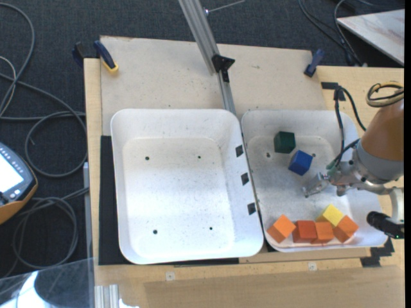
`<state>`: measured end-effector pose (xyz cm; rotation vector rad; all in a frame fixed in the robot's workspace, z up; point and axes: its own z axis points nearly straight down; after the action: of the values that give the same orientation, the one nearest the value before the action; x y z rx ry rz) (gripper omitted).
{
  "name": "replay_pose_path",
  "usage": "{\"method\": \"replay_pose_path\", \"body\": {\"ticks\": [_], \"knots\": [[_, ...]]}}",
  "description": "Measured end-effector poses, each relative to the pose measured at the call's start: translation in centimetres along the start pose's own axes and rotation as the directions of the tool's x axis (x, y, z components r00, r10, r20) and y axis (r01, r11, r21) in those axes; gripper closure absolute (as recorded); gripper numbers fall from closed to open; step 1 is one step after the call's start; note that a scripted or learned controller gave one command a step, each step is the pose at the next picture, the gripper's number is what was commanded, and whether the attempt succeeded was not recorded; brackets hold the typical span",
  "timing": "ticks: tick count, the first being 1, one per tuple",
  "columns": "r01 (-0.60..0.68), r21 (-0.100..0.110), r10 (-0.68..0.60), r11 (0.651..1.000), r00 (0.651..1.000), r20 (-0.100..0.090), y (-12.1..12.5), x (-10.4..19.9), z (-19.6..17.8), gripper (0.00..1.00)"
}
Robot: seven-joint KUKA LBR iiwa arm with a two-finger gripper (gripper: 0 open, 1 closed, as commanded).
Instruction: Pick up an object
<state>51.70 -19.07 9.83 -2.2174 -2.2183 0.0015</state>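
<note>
Hovering with gripper (pixel 316 188) fingers' spread impossible to tell, at five o'clock of the blue cube (pixel 300 163), risking nudging it aside.

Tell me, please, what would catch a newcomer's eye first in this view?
Probably the cluster of orange blocks with a yellow block along the near edge of the right bin. Next, the gripper reaching in from the right, just below the blue block and green block.
</note>
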Motion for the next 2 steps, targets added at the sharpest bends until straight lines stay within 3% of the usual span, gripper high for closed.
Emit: {"method": "replay_pose_path", "body": {"ticks": [1, 2], "knots": [[0.000, -0.005, 0.000, 1.000, 1.000, 0.001, 0.1, 0.0, -1.2, 1.00], [0.001, -0.011, -0.001, 1.000, 1.000, 0.005, -0.2, 0.0, -7.5, 1.00]]}}
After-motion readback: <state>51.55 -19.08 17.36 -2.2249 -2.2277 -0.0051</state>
